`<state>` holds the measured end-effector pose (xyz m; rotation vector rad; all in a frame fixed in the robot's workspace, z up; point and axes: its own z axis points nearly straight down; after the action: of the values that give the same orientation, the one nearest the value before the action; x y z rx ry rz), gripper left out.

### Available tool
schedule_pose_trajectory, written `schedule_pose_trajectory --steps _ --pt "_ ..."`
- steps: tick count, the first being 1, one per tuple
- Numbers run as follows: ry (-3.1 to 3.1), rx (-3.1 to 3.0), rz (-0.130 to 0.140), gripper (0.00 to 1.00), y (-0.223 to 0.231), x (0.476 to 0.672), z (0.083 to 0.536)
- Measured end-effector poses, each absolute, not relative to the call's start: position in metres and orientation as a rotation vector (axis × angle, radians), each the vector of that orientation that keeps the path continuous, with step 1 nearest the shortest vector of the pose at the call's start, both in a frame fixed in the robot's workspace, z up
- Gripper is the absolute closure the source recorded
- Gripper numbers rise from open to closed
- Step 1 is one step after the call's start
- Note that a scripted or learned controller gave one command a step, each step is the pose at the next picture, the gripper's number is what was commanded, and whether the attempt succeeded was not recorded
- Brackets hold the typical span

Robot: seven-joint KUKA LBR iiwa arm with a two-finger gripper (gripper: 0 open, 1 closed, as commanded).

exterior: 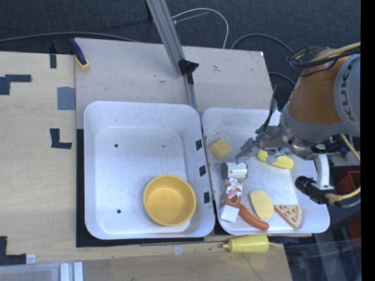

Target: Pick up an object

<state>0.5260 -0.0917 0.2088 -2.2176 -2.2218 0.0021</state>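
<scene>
jaws look apart from my feed, both dark fingers splayed and nothing between them; gripper hangs low over the right bin, just beside a yellow corn-like piece; arm comes in big from the right, orange band above the wrist; left bin carries a yellow bowl near its front right corner; right bin carries the small stuff: a carton lying flat, a sausage touching its lower end, a pale yellow oval piece, a pizza slice, a yellow cube; a mustard bottle lies on the bench outside the bin; i judge the corn piece the nearest pick; looks like toy plastic, so light, stiff, a bit slick and rounded; i'd take it across the narrow middle, fingers squared so it doesn't roll out.
</scene>
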Motion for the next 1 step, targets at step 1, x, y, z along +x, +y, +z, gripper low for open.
schedule_pose_trajectory --steps 1 --pt "-2.222 -2.218 0.002 0.00 -0.0918 0.5260 0.2088"
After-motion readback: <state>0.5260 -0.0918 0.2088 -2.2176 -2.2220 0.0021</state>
